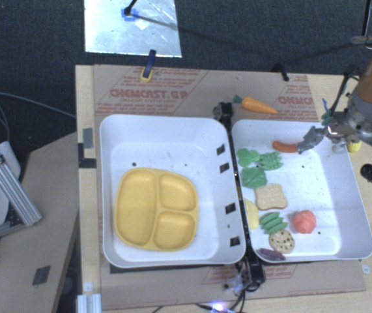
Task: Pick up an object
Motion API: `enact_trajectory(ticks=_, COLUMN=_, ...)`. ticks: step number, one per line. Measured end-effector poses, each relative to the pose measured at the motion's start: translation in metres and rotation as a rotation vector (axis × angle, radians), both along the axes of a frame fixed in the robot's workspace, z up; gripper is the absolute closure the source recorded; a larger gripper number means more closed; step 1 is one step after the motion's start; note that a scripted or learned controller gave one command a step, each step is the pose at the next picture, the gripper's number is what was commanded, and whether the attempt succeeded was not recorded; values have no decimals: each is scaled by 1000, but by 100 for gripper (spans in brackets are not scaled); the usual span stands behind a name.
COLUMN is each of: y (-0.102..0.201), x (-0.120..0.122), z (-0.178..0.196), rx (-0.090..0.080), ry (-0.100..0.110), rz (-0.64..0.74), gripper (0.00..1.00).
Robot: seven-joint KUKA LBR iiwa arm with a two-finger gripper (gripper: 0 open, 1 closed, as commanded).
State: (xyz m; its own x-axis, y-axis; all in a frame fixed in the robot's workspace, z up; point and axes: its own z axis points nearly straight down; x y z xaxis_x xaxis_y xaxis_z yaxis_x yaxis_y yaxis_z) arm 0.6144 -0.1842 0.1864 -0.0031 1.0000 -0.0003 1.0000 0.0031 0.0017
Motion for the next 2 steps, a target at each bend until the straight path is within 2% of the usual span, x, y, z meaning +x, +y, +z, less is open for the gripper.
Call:
enact_trajectory(ticks=1, y=86, x=-80, z=-78, rx=8, ry=14, rz=6, gripper=0)
enact_trajectory(ticks=2, y=82, x=-130, z=-104, rx=2, ry=7, rz=-4, gripper=0)
